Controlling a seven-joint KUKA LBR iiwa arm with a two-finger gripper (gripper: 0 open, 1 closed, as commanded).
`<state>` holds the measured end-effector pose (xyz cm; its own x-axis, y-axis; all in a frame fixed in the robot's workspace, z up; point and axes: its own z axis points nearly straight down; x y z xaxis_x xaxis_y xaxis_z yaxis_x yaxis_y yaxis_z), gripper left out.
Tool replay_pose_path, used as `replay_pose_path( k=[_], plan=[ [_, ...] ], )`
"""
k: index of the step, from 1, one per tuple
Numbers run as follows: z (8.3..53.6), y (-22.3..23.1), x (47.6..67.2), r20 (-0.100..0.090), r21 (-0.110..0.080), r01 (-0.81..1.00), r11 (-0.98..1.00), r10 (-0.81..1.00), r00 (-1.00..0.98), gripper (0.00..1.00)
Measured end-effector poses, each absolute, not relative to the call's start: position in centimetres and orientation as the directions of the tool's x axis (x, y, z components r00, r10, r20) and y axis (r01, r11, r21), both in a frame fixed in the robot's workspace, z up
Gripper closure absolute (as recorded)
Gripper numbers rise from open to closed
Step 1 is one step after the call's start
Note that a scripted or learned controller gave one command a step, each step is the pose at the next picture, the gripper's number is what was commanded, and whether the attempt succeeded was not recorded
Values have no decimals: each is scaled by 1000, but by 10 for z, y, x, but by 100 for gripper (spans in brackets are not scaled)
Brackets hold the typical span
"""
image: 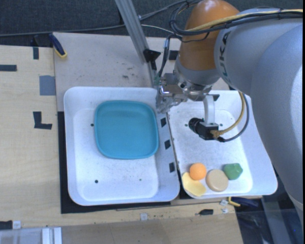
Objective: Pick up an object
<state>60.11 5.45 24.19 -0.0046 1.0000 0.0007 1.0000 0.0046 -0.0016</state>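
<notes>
Left of centre: shallow white left bin (79, 136) on the wooden table (20, 151). A flat turquoise square plastic plate (126, 129) lies in its upper middle, nothing on it. Probably a spare candidate, broad and low, hard to pinch from above.

Centre, along the seam between the bins: end effector (165, 101), hanging from the grey arm with orange band (208, 24), over the upper end of the divider. Well apart from every loose item. Whether its fingers are spread or pressed together cannot be told; nothing seen pinched.

Right of centre: white right bin (254, 151), its middle bare. Loose things crowd its lower edge, likely slid or dropped there: a pale yellow flat piece (191, 187) at the corner, a small orange ball (197, 171) touching it, a tan round disc (217, 180) beside, a green lumpy block (233, 171) rightmost.

Judgement: any of these four suits the pick; none lifted yet.
</notes>
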Motion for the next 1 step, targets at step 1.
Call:
replay_pose_path(
  k=[1],
  plan=[
    [240,98,603,1,-1,1000,4,1000,-4,100]
  ],
)
